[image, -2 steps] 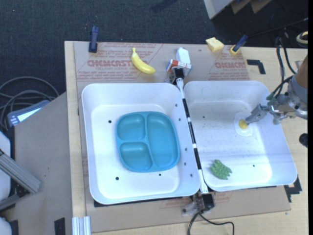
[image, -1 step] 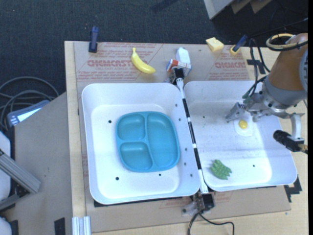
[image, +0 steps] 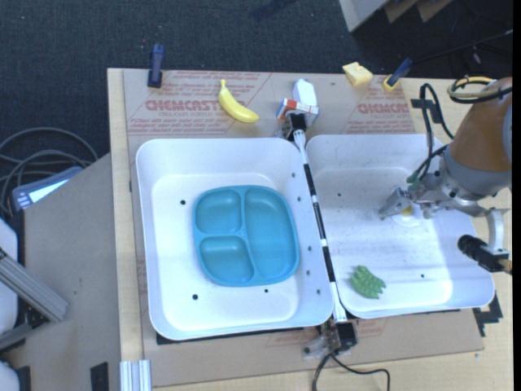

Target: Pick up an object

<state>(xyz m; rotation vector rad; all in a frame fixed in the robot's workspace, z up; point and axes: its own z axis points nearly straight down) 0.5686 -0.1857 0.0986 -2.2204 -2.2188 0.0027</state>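
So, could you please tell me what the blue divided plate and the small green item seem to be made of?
The blue divided plate looks like moulded plastic: uniform colour, rounded compartment ridges, a soft sheen. The small green item in the right bin has a bumpy, matte surface; probably plastic or rubber toy food, though it is too small to be sure.

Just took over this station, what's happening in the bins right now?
The arm's gripper is low over the right bin, near its middle, with nothing visibly held. A green toy lies apart from it near that bin's front edge. The left bin holds a blue divided plate. A banana sits on the bench behind the bins.
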